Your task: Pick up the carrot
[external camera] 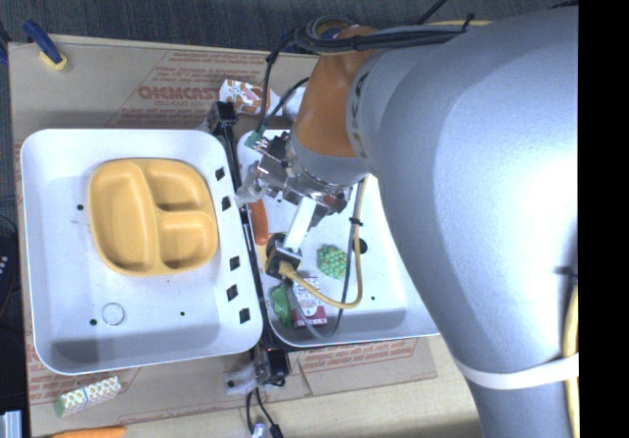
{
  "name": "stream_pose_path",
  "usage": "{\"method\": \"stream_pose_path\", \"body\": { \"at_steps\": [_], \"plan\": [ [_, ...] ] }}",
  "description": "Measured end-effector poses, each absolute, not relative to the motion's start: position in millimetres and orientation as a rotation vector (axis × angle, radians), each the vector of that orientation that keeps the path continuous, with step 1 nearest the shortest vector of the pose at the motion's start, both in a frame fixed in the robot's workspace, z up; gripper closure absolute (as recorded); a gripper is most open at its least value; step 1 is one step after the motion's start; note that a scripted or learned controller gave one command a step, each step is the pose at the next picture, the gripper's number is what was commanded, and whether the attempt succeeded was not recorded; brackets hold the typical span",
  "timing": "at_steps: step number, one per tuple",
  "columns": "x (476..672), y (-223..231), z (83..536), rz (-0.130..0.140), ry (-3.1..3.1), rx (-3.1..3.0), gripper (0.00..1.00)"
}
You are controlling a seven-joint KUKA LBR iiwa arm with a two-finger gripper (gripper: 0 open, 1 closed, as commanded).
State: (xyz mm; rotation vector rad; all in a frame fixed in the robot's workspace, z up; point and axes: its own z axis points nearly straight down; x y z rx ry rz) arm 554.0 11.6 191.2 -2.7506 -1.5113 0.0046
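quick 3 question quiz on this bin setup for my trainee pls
1. True or false: the yellow divided plate lies in the left bin.
2. Where is the carrot? A) on the plate B) in the right bin, by the wall next to the left bin C) in the left bin, beside the plate
3. Fill in: the knobbly item to the view's right of the carrot is ___ in colour.
Key: 1 true; 2 B; 3 green.
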Motion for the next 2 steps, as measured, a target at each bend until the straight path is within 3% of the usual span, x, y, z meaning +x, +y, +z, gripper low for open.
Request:
{"method": "stream_pose_path", "body": {
  "at_steps": [1,2],
  "plan": [
    [553.7,12.0,200.8,0.010,-1.520,-2.743,1.00],
    [500.6,46.9,190.8,0.009,-1.576,-2.712,1.00]
  ]
}}
